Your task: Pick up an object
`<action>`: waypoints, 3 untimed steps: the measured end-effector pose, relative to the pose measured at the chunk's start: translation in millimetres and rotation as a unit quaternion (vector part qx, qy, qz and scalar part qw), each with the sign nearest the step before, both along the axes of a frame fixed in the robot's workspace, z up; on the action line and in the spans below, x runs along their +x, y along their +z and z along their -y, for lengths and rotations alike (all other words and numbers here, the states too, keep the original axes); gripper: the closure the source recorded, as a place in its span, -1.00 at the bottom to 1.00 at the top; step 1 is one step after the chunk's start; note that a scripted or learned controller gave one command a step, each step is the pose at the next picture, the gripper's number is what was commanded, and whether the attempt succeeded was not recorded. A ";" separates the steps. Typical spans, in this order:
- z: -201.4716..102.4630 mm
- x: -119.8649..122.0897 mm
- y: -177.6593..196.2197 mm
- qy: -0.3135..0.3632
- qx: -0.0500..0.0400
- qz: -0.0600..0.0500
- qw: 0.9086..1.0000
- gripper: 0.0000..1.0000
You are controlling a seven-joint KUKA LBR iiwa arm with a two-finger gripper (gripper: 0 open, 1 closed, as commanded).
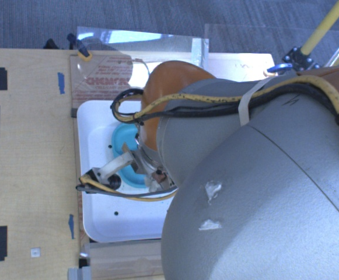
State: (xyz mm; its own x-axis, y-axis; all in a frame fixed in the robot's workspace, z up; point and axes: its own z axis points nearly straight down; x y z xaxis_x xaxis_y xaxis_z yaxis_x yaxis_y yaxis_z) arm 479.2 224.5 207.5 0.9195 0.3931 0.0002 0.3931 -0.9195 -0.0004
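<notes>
A light blue round object (pixel 122 140) lies in the left part of the white bin (pixel 99 217), partly covered by the tool. My gripper (pixel 129 171) hangs low in the bin right over the blue object's near edge, with a pale bracket and a black knob sticking out to its left. The grey arm (pixel 245 185) with its orange band (pixel 169 83) hides the rest of the bin and whatever lies beneath it. Cables loop around the wrist.
A wooden bench top (pixel 29 156) with black markings lies left of the bin. A clear plastic panel (pixel 108 74) stands behind the bin. A yellow pole (pixel 327 22) crosses the top right corner. Bare white bin floor shows in front of the gripper.
</notes>
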 end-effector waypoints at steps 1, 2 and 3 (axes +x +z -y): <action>11.1 0.2 -27.4 0.303 0.000 -0.004 0.953 1.00; 7.1 0.0 4.0 0.104 0.000 0.000 0.995 1.00; -0.4 0.0 -6.9 -0.085 0.000 0.000 0.996 1.00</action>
